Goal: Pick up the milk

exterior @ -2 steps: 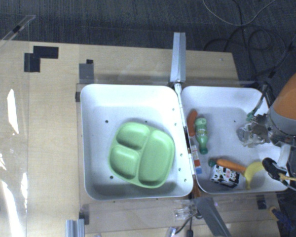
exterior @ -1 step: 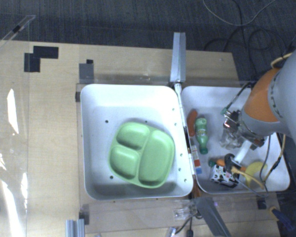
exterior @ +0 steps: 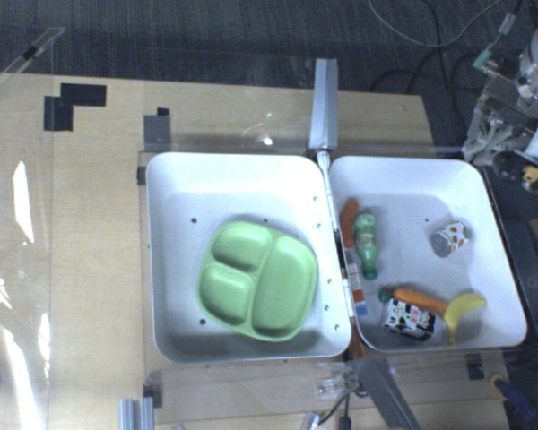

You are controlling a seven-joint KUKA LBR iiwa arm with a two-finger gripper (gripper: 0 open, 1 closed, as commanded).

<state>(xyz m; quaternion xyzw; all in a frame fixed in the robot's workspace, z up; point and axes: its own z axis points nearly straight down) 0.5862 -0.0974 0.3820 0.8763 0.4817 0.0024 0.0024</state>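
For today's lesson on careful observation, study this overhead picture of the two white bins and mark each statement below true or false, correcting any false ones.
1. The green divided plastic plate lies in the left white bin. True.
2. The small black-and-white cow-patterned milk carton lies near the front edge of the right white bin. True.
3. The yellow banana lies in the left bin. False: it lies in the right bin, near the front right corner.
4. The green plastic bottle stands beside the carton. False: it lies near the bin's left wall, well behind the carton.
5. An orange carrot lies right behind the carton. True.
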